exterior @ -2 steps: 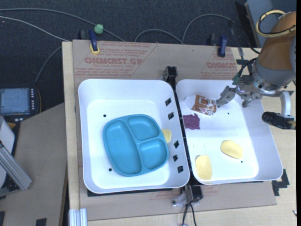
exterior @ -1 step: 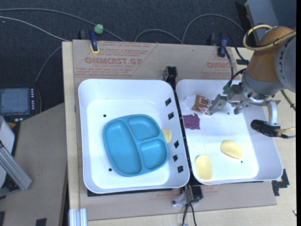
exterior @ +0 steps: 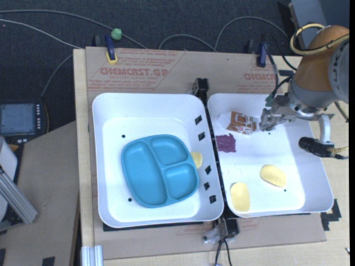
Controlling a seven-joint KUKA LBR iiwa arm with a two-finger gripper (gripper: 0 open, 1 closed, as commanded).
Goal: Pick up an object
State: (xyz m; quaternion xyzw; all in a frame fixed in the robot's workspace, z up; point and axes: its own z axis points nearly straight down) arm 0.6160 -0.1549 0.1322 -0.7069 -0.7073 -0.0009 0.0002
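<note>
Hovering over right white bin [exterior: 310, 198], gripper [exterior: 268, 121] sits just beside brown-and-white crinkled wrapper packet [exterior: 242, 122] at bin's upper left; grip state cannot tell. Purple fuzzy lump [exterior: 226, 143] near; two pale yellow rounded pieces [exterior: 273, 175] lower down.

The brown board [exterior: 166, 65] under the bins bears red "CHEMCAST" lettering, printed upside down, twice.

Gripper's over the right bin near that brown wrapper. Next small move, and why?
Probably a short straight descent. The gripper hangs in the right white bin, right beside the brown-and-white snack packet, with nothing visibly held. The purple crumpled piece and the two pale yellow rounded pieces lie farther off, so the packet looks like the nearest target.
</note>
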